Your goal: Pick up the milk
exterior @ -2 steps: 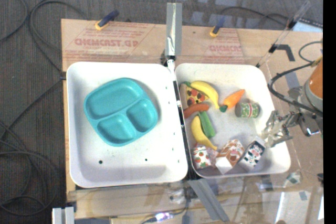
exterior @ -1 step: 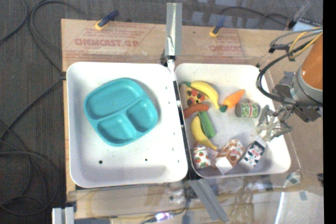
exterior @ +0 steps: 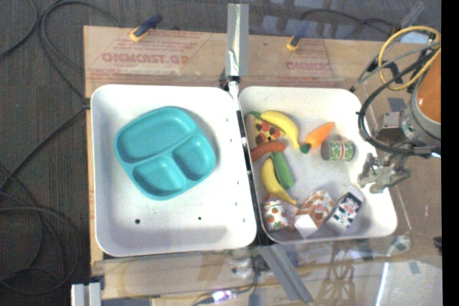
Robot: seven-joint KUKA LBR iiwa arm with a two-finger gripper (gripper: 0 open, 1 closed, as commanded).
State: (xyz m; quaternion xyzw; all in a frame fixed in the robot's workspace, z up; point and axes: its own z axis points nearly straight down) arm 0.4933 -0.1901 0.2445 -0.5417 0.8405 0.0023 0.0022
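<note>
My gripper (exterior: 384, 175) hangs over the right edge of the right bin (exterior: 373, 105), and from this slanted look-down I cannot tell how wide its fingers stand; nothing shows between them, so I count it as carrying nothing.

Nearest to the fingers, just to their left and a little nearer the camera, is the milk (exterior: 346, 211), a small white carton with black cow patches lying tilted in the bin's near right corner. Touching it on its far side from the fingers is a brown and white carton (exterior: 313, 210), and beyond that a small white cup with red print (exterior: 275, 215). Further left again lie a yellow banana (exterior: 273, 180) with a green vegetable (exterior: 283, 170) across it. Up and left of the fingers sits a round striped can (exterior: 338, 150), then an orange carrot (exterior: 318, 134), a second banana (exterior: 282, 125) and a pizza slice (exterior: 266, 131). Well apart, in the left bin (exterior: 100, 175), is a teal divided plate (exterior: 166, 151).

The step in hand, as I judge it, is the approach. I would bring the fingers a short way toward the near corner, turn the wrist so they straddle the carton's narrow sides, and come down clear of the bin wall. The brown carton leaning against the milk is the risk: a finger landing between them could shove both or catch the wrong one.
</note>
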